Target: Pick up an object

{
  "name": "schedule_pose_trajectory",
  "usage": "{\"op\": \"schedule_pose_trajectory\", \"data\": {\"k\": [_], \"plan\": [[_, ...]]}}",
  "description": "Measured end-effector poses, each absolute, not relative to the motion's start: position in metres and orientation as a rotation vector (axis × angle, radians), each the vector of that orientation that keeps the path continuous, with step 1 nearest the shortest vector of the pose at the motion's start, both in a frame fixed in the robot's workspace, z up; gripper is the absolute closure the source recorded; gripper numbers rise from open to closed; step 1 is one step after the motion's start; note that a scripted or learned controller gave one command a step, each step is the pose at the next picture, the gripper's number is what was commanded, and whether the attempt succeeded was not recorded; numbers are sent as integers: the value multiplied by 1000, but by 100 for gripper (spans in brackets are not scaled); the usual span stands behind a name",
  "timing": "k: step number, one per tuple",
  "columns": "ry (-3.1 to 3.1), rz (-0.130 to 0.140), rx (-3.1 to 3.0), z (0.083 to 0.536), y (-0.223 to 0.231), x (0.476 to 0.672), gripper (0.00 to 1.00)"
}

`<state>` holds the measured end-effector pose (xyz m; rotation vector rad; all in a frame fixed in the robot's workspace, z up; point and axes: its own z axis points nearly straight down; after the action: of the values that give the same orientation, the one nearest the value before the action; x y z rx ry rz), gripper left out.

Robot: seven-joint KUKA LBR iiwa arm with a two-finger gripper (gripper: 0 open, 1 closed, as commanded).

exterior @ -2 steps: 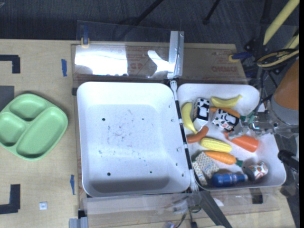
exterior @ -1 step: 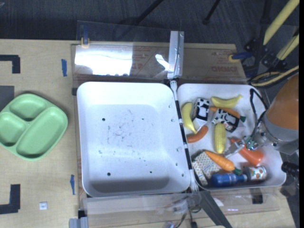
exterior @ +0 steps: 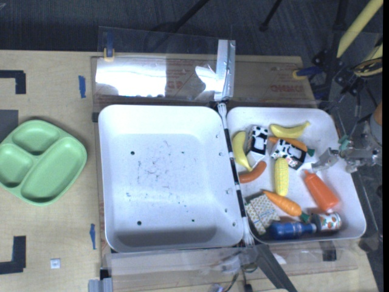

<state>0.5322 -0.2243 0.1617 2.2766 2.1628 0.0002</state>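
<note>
Reaching in from the right rim, your tool point(exterior: 338, 151) hangs over the right bin point(exterior: 355, 227); whether it's clenched I cannot tell. Target the orange bottle point(exterior: 320, 191) nearest it, lying apart from the corn point(exterior: 281, 174)

The wooden bench point(exterior: 48, 236) bears two white bins point(exterior: 161, 175) and a green tray point(exterior: 39, 161).

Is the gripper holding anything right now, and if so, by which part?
Nothing is seen held. The metal two-finger gripper sits at the right white bin's right edge, above the orange plastic bottle, with nothing visible between its fingers.
</note>
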Motion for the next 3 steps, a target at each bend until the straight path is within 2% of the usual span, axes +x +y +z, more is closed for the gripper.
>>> {"op": "schedule_pose_trajectory", "data": {"k": [1,2,3], "plan": [[2169,0,2269,284,-198,521,0],[2325,1,2106,339,-172,543,0],[2431,1,1987,177,-178,625,0]]}}
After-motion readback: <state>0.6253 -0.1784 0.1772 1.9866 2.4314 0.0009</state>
